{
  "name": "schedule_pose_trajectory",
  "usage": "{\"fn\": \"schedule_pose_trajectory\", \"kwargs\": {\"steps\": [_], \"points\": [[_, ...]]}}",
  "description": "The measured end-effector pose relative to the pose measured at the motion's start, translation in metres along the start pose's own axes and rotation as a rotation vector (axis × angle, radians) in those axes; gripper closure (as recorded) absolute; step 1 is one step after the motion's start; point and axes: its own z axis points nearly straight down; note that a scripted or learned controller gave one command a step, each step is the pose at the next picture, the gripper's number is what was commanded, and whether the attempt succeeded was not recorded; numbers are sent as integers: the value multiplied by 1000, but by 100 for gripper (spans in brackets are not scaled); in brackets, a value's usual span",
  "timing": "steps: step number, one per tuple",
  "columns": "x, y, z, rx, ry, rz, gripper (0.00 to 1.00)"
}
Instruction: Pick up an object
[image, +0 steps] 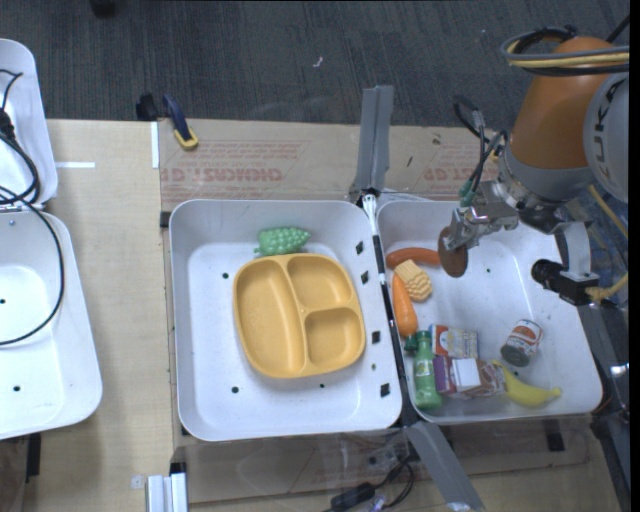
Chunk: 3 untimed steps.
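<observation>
Camera view showed my hand (455, 250) hanging low over the right bin (560, 390), near the hot dog (412, 257) and corn (414, 280); I could not tell its state. I guessed it was reaching, and next needed to drop lower. Dark carpet (300, 50) lay past the tan surface (120, 180).

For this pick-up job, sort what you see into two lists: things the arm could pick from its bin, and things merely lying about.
In play, right bin: gripper, carrot, green bottle, can, banana.

Lying about: yellow divided plate, green toy, both in left bin.
</observation>
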Motion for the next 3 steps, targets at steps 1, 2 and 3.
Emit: {"fn": "schedule_pose_trajectory", "kwargs": {"steps": [1, 2, 3], "points": [[0, 0, 0, 1, 0, 1, 0], [-42, -44, 58, 3, 1, 58, 0], [-81, -14, 128, -1, 1, -74, 0]]}}
